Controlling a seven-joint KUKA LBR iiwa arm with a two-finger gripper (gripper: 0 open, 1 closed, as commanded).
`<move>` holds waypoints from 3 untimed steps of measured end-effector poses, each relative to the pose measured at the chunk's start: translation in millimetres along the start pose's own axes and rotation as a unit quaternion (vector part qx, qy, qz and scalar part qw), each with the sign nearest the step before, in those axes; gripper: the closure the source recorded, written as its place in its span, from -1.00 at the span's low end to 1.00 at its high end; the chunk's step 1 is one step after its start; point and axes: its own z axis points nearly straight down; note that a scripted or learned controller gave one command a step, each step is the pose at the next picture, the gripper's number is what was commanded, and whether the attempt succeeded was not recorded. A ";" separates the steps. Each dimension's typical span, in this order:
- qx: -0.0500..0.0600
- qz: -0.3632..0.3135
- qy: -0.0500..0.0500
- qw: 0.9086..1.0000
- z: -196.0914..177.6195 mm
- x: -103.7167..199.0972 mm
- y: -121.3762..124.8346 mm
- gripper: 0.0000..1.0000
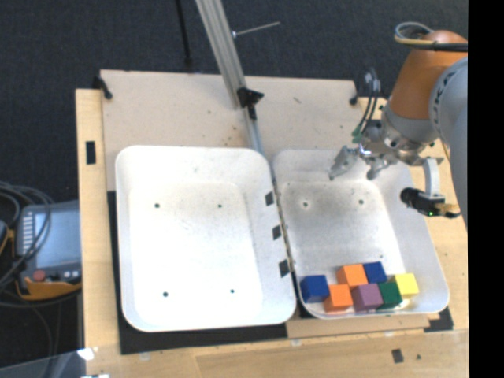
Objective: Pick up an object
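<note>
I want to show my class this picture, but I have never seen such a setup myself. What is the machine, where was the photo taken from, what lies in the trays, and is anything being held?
The photo comes from one camera fixed above a wooden bench, looking down at a slant. The grey machine with an orange band is a robot arm reaching in from the right. Its pincer, two fingers spread apart, hangs over the far end of the right shallow white bin and holds nothing. At that bin's near end sit small coloured cubes: blue, orange, purple, green and yellow. The left shallow white bin lies beside it.
</note>
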 end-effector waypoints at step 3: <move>-0.006 -0.003 0.001 1.000 -23.2 -2.0 12.7 1.00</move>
